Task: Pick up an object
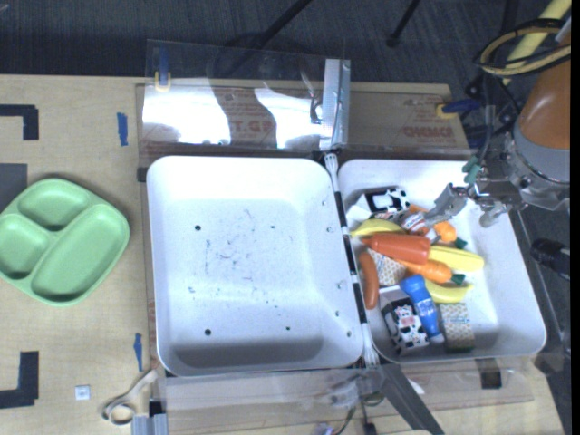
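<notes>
Gripper [444, 205] low over right bin [517, 320], finger state impossible to tell.
Poised just above heaped toys: carrot [403, 247], bananas [453, 259], blue bottle [422, 306], hot dog [369, 279]. Left bin [245, 243] alongside; green plate [59, 240] well apart.

From my station: two white bins side by side on the bench. Left bin [240, 261] bare white floor with faint scuffs. Right bin [507, 279] holds a heap: orange carrot [403, 247], bananas [453, 259], a red sausage-like piece [369, 279], blue bottle [421, 308], black-and-white cow-patterned items [406, 323]. I see the arm [544, 134] reaching in from the right, gripper [441, 208] low over the heap's upper edge, near the carrot; whether it touches anything I cannot tell. Green divided plate [59, 240] sits well left of the bins.
</notes>
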### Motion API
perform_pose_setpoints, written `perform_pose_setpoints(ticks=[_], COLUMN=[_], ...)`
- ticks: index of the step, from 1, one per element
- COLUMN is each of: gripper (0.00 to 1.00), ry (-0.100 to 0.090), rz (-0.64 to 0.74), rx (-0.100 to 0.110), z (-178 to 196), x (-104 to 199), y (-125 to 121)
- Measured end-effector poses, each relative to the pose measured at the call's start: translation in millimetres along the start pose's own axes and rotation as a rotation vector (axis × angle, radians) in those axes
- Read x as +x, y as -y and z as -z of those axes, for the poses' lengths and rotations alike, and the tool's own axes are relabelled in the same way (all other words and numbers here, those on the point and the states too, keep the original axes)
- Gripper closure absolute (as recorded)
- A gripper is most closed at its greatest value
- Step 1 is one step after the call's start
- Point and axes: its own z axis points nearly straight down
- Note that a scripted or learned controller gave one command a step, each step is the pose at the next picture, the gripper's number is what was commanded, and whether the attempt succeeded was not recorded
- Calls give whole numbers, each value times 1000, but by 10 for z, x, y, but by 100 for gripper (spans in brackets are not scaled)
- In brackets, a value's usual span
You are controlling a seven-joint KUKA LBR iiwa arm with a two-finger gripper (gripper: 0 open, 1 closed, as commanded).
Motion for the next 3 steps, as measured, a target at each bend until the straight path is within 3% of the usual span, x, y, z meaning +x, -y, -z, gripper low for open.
perform_pose_setpoints(ticks=[1,2,3], gripper=[0,0,0], ry=[-1,0,3], rz=[-89,144,355], rx=[-2,-11,-14], z=[-1315,-1860,-1859], x=[-465,-663,-711], y=[-223,-230,189])
